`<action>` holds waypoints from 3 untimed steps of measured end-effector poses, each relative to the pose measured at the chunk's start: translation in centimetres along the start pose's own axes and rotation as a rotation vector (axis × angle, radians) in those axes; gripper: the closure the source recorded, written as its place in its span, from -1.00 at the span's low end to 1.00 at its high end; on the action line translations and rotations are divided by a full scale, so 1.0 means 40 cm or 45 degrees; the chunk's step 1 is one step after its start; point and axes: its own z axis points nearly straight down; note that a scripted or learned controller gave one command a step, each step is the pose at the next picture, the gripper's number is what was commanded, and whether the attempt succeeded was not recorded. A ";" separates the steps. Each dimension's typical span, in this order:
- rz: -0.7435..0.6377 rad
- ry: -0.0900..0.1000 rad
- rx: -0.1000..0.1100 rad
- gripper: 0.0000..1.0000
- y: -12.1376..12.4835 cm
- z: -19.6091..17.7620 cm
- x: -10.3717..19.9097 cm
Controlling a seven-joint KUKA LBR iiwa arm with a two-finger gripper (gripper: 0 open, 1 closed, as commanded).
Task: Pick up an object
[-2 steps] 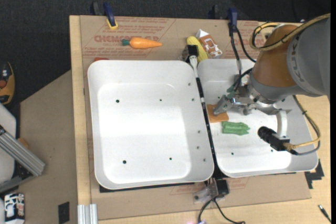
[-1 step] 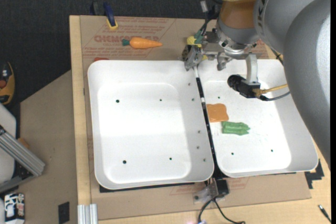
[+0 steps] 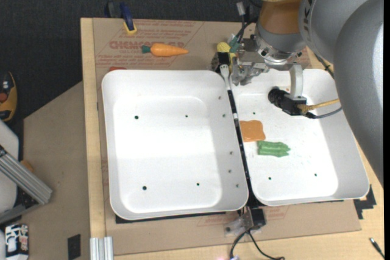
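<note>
Holding an orange piece (image 3: 251, 130) and green piece (image 3: 272, 148), right bin (image 3: 317, 186), pincer (image 3: 244, 73) state unclear

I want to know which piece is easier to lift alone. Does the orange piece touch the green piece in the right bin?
Cannot tell. In the camera view the orange piece and green piece nearly meet at one corner, without a plain gap.

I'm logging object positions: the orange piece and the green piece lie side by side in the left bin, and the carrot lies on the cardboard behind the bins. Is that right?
Not quite. The camera view shows the orange piece and the green piece side by side in the right bin, not the left. The carrot does lie on the cardboard behind the bins.
</note>
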 end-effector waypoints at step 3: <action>-0.009 0.005 -0.007 1.00 -0.287 -0.661 0.081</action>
